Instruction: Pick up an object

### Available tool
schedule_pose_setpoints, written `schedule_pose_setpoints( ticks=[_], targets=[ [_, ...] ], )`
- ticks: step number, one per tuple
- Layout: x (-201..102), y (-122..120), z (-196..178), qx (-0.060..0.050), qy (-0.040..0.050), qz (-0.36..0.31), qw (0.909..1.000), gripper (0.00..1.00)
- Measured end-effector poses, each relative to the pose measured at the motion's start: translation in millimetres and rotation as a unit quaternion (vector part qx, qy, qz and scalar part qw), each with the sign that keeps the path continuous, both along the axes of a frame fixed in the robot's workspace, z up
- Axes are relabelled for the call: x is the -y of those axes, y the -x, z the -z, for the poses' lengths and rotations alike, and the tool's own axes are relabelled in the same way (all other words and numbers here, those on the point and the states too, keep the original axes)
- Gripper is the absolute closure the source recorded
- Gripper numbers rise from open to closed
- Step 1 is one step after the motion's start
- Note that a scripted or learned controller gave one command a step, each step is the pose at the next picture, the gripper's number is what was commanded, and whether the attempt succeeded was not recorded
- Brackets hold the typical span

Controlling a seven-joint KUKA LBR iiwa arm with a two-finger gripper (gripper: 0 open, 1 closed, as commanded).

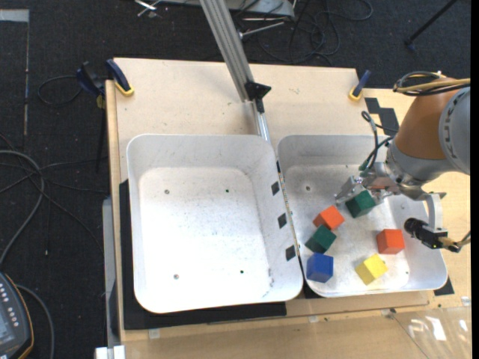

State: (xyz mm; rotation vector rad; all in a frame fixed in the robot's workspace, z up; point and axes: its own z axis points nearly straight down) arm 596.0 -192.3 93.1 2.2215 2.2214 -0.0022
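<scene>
Jaws of the gripper (362,195) were clamped on a dark green block (361,203), apparently lifting it for the pick, with the orange block (328,218) just below-left in the right bin (314,149).

The bench (194,96) is a pale wooden board on a dark floor, with two white bins side by side on it: the left bin (142,200) and the right bin (314,149), whose rims meet near the middle. Clamps grip the board's far edge, a blue and yellow one (120,79) at the left corner and another (359,85) at the right. A dark mat (202,314) shows under the left bin's near edge.
</scene>
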Motion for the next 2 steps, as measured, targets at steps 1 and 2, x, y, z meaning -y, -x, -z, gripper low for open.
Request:
schedule_pose_setpoints(
  ticks=[1, 2],
  targets=[
    [0.6, -0.8, -2.2, 0.001, -0.0001, 0.000, 1.0000, 0.00],
    [-28.9, 45.2, -2.7, 0.000, -0.0006, 0.000, 1.0000, 0.00]
  ],
)
